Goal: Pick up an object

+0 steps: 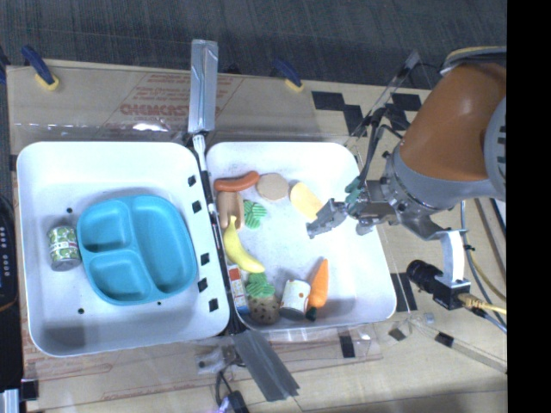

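Grey metal, the gripper (325,219) hangs over the right bin (366,269) with nothing between its fingers; whether they stand apart or together I cannot tell. Nearest, just up and to its left, lies the lemon (305,200); the carrot (318,284) sits below it, the banana (239,250) farther left. A round, smooth lemon could roll off a slanted grip. Dropping between lemon and carrot, the tool would likely close on bare bin floor.
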`<state>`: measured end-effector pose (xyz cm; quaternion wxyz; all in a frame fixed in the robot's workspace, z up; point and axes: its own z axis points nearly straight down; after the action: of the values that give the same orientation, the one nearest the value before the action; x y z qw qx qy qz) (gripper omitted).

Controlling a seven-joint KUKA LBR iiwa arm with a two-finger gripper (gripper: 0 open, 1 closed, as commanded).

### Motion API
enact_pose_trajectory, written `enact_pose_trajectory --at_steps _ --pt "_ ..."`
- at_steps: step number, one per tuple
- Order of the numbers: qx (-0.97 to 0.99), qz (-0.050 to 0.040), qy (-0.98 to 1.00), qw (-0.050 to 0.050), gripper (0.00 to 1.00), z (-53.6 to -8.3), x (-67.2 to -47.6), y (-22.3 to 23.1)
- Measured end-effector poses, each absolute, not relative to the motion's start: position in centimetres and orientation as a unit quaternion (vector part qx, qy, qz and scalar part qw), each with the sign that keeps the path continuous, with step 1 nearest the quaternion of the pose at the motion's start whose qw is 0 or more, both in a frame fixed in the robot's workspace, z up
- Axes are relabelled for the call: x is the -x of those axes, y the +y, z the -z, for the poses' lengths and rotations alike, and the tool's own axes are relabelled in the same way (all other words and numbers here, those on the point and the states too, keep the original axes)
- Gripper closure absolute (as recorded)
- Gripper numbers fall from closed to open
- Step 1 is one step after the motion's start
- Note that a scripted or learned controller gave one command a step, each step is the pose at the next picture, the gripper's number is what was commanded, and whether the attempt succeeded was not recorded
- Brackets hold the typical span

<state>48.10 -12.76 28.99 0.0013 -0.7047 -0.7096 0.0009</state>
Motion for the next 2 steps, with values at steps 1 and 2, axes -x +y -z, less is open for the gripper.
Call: enact_pose_trajectory --at_steps 1,2 --pt "0.650 -0.0030 -0.760 0.006 0.00 -15.8 -47.7 -16.8" --pt "0.746 -0.0010 -0.666 0.003 0.00 -11.9 -47.6 -15.6"
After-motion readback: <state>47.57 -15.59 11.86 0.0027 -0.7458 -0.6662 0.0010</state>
